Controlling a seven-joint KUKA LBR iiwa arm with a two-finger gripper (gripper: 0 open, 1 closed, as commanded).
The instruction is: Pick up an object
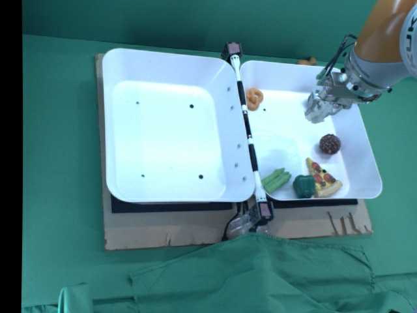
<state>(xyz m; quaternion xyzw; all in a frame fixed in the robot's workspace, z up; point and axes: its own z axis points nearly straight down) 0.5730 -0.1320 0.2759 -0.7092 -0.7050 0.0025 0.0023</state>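
Observation:
The right bin holds an orange pretzel-shaped piece near its left wall, a dark round berry-like ball, a pizza slice, a green pepper and green beans along its front. My gripper hangs over the right bin's upper right part, above and left of the dark ball, apart from every object.
The left bin stands beside the right one, with a black-and-white divider bar between them. A small orange object lies outside behind the right bin. Green cloth is bunched at the front.

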